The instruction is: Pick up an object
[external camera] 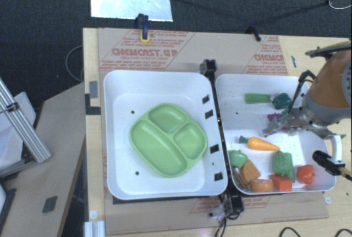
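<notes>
- Camera view: claw [286,123] hangs over the right bin [231,93]; whether it is parted or gripping anything cannot be told.
- Carrot [263,144] lies just left-front of the claw, long axis running left-right, near its reach.

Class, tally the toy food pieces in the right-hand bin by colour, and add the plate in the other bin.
Green: 3, a long piece, a leafy piece, a knobbly piece
Orange: 3, a carrot, a wedge, a low piece
Red: 2, a block, a round piece
Teal: 1
Purple: 1
Green plate: 1
Total: 11
</notes>
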Tool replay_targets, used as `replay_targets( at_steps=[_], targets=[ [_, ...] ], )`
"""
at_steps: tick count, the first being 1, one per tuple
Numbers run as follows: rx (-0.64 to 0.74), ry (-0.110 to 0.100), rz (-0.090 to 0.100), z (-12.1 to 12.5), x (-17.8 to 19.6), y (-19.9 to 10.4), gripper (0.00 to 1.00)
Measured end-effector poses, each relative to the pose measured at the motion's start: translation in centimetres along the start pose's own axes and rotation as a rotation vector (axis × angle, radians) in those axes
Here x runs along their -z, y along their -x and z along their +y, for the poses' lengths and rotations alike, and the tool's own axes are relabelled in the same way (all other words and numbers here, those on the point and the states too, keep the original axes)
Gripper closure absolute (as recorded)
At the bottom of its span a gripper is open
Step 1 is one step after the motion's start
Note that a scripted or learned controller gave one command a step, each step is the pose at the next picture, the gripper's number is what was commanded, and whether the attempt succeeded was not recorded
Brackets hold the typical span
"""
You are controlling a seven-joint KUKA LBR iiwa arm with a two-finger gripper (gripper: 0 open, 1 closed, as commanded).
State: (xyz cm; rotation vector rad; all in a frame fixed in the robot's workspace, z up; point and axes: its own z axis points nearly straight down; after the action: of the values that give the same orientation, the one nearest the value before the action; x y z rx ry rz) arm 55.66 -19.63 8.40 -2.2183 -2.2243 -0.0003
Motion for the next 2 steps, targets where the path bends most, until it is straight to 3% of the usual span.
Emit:
replay_targets(
  at_steps=[1, 2],
  targets=[
    [0.0, 0.003, -0.001, 0.1, 1.2, 0.1, 1.0],
    [-0.002, 0.007, -0.003, 0.3, 6.1, 1.0, 1.0]
  ],
)
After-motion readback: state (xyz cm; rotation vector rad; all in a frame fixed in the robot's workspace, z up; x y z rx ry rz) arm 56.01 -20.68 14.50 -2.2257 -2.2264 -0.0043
